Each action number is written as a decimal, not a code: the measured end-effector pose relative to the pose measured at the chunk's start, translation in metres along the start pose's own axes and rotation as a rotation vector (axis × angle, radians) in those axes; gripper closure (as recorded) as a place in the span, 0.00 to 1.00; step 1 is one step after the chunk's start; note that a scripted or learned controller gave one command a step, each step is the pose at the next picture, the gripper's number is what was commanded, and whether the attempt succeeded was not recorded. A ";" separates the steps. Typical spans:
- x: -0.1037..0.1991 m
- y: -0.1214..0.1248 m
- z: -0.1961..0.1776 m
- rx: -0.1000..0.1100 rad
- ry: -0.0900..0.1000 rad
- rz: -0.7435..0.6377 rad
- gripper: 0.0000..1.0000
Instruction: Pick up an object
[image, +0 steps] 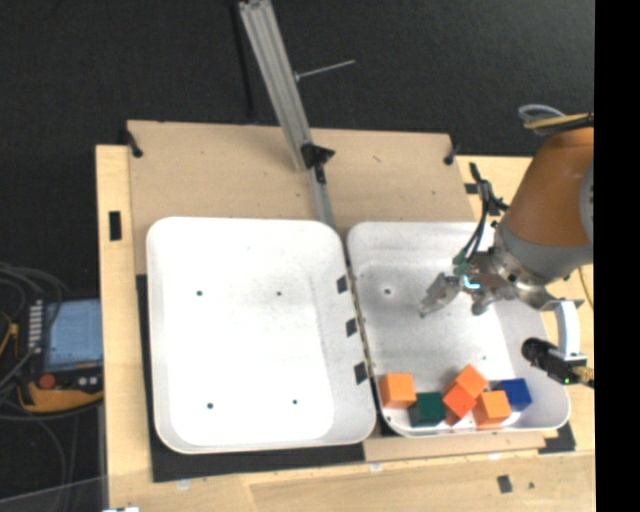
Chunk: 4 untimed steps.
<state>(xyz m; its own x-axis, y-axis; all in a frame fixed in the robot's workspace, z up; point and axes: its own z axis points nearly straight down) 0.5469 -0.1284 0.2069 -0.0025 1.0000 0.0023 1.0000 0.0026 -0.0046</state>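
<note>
Several small blocks lie along the front edge of the right bin (400, 255): an orange block (398, 388), a dark green block (429, 408), an orange-red block (465, 390), another orange block (492, 407) and a blue block (515, 393). My gripper (457, 296) hangs over the middle of the right bin, well behind the blocks. Its fingers (436, 296) are spread apart, with nothing between them.
The left bin (165, 300) sits beside the right one, sharing a middle edge with black clips (352, 325). A metal pole (285, 90) slants up from behind the bins. A black fitting (545, 355) sticks out by the right bin's right rim.
</note>
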 end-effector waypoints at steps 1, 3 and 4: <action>0.000 0.001 -0.003 -0.006 -0.001 0.002 0.00; 0.009 -0.003 0.089 0.000 -0.004 0.006 0.00; 0.007 -0.002 0.109 -0.006 -0.005 0.007 0.00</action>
<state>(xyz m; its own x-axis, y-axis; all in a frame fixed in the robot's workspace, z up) 0.5447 -0.1216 0.0978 0.0043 1.0000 -0.0027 1.0000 -0.0043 0.0016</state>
